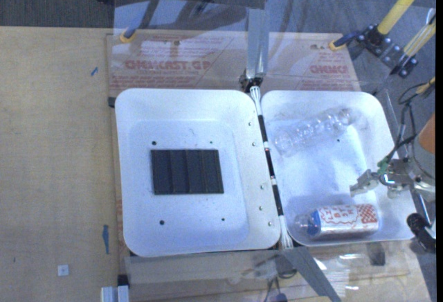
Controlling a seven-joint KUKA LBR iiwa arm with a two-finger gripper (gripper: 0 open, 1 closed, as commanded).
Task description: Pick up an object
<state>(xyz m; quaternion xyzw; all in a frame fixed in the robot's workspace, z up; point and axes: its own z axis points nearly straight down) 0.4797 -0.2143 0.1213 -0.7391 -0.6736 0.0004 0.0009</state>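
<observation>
While hovering above the right bin:
Hand (377,179): fingers spread, gripping nothing.
Risk: clear crinkled plastic bottle (311,131) slips; red-and-white labelled can (340,219) rolls.

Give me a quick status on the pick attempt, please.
Pincer low over right bin, nothing between its fingers. Red-and-white bottle lying at near edge, clear bottle farther back. Dark slab in left bin.

Lighting was even and bright overhead. White bins (187,103) read slightly overexposed; clear acrylic shields (180,16) carried bluish glare. Shadows were soft. Overall image was low-resolution, mildly blurred; clear plastic bottle (311,131) was hard to resolve.
</observation>
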